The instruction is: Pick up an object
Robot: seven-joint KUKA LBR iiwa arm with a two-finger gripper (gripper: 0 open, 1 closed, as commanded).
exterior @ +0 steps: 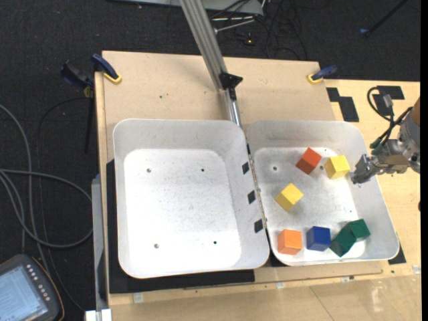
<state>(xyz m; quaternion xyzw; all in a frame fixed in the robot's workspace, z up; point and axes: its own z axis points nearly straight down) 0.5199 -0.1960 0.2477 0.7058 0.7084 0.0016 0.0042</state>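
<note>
Gripper state, can't tell tbh; you've got it parked at the right white plastic bin's rim, just beside the yellow cube, probably lining up that grab.

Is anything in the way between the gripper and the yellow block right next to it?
Nothing visible. The gripper sits at the right bin's right rim, and the nearest yellow block lies just to its left with bare bin floor between them.

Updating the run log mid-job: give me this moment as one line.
claw: at right bin's right rim, nothing seen held | nearest: yellow cube | right bin: six blocks | pick: not done
</note>
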